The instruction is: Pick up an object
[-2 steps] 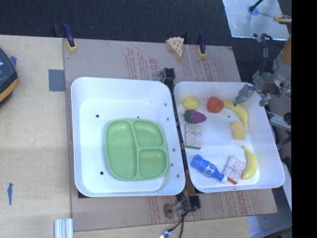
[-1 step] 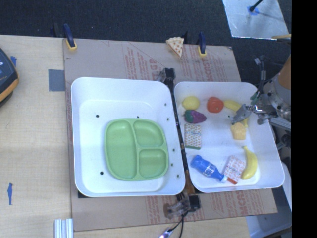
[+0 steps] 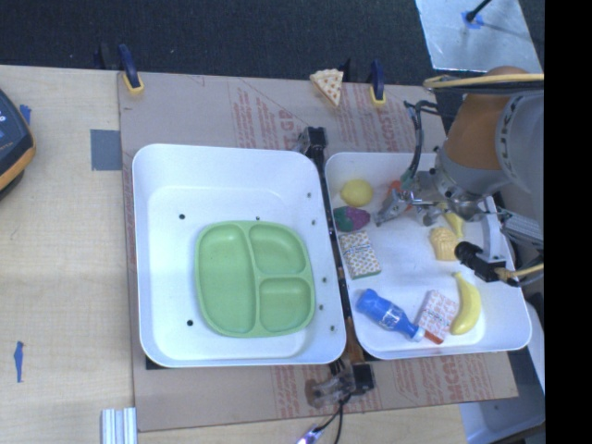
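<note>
The right bin [image 3: 407, 345] holds several small items. A yellow lemon [image 3: 357, 192] lies at its far left, with a purple and green piece [image 3: 350, 218] just in front of it. Nearer the front are a patterned box [image 3: 359, 253], a blue bottle [image 3: 383, 312], a red and white packet [image 3: 435, 314] and a banana [image 3: 467, 305]. A pale yellow lump [image 3: 446, 242] sits under the arm's wrist. My gripper [image 3: 394, 205] hangs low over the bin's back part, just right of the lemon, with nothing seen in it.
The left bin [image 3: 157, 248] holds a green divided plate [image 3: 254, 277]. A cheese wedge [image 3: 326, 85] lies on the board behind the bins. Blue clamps [image 3: 131, 70] pin the board's back edge. The arm [image 3: 490, 146] covers the right bin's back right corner.
</note>
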Robot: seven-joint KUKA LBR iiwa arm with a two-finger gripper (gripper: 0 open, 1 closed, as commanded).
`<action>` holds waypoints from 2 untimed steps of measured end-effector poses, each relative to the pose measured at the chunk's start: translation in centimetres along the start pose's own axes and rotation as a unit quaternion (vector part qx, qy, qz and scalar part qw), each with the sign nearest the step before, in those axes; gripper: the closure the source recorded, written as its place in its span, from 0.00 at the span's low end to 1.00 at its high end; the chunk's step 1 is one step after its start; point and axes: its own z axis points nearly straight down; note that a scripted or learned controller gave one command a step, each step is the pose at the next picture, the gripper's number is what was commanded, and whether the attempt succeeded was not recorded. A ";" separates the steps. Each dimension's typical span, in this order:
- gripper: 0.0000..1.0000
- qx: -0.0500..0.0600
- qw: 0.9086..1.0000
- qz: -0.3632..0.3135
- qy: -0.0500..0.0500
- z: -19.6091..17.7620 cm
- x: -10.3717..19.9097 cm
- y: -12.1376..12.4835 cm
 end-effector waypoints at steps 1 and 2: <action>0.00 0.001 1.000 0.000 0.000 -0.1 4.6 3.7; 1.00 0.005 1.000 -0.001 0.000 -1.1 4.5 3.6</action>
